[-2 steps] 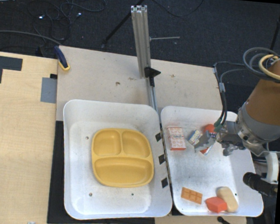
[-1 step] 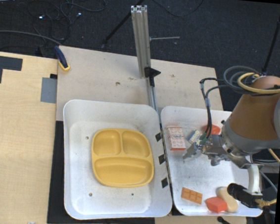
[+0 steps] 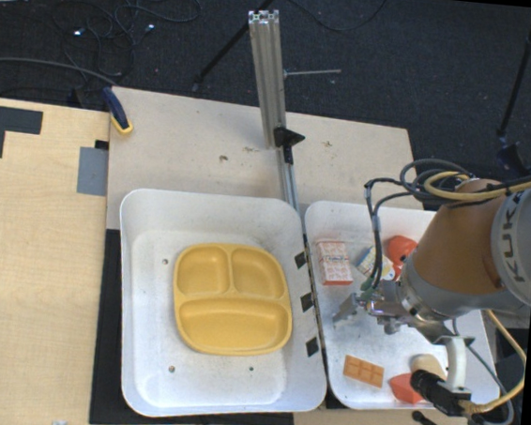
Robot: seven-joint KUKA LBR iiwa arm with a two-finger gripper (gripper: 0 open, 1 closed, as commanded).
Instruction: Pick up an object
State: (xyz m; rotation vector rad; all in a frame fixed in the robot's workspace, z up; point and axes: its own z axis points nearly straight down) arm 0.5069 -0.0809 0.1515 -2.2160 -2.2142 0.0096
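Down in the right bin [image 3: 335, 225], the claw [image 3: 361, 307] sits low over the white floor near the bin's middle, its metal fingers [image 3: 346, 311] pointing toward the divider between the two bins. Nothing shows between those fingers, and whether they stand wide or narrow I cannot tell at this angle. Behind the claw, the grey arm [image 3: 463, 265] with its orange band fills the right side of the bin, with cables looping above it.

Just up and left of the claw lies a small red-and-white packet [image 3: 334, 261], apart from the fingers. Below the claw, nearer the front wall, rests a flat orange-brown wafer block [image 3: 363, 370], also untouched. To the right of that block a red-orange piece [image 3: 404, 387] lies by the front corner, and another red-orange object [image 3: 399, 250] peeks out from behind the arm further back.

Across the divider, the left bin [image 3: 144, 288] holds a yellow divided plate [image 3: 233, 299] with three compartments, lying flat near its centre. Both bins sit on the pale counter [image 3: 188, 142], from which a metal post [image 3: 269, 75] rises behind them.
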